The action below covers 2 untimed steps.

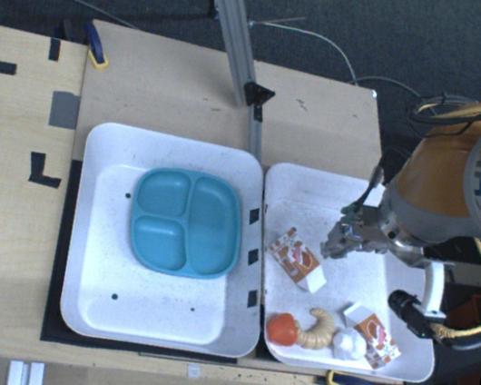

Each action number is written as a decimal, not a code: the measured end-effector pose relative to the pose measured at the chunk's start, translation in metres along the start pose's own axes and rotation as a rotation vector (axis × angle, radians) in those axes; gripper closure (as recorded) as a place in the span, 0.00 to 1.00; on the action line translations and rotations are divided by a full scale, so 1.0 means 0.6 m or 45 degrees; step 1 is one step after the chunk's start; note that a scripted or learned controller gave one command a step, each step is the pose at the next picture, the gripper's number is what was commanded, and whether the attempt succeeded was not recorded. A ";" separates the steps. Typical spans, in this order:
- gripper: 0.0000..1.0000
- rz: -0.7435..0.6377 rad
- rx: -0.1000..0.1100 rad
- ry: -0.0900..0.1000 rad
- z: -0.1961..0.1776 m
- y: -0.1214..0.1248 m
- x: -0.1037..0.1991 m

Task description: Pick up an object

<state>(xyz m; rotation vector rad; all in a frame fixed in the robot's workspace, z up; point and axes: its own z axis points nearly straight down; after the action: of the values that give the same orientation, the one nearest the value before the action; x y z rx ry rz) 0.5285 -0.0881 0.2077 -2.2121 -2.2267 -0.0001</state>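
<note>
Tool (340, 242) beside red-white carton (296, 258)

Bins: we count two (90, 207) (316, 184).
Trays: one, blue, three compartments (186, 224).
Cartons: two (296, 258) (376, 338).
Tomato: one (283, 329).
Croissant: one (318, 330).
White lump: one (345, 345).

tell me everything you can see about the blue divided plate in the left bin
The blue divided plate is a teal, plastic-looking tray with rounded corners, split by raised ridges into three compartments: two on its left, stacked, and a longer one on its right. It lies flat, right way up, slightly rotated, in the upper middle of the left bin. All compartments look bare. It touches nothing but the bin floor, and the gripper is over the other bin.
</note>
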 end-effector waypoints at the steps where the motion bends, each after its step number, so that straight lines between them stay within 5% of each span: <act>1: 1.00 -0.001 0.000 0.000 0.012 0.025 0.092; 2: 1.00 -0.001 -0.002 0.000 0.010 0.069 0.178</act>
<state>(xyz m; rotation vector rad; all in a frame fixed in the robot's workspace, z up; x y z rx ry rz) 0.5691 0.0190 0.2021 -2.2120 -2.2285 -0.0015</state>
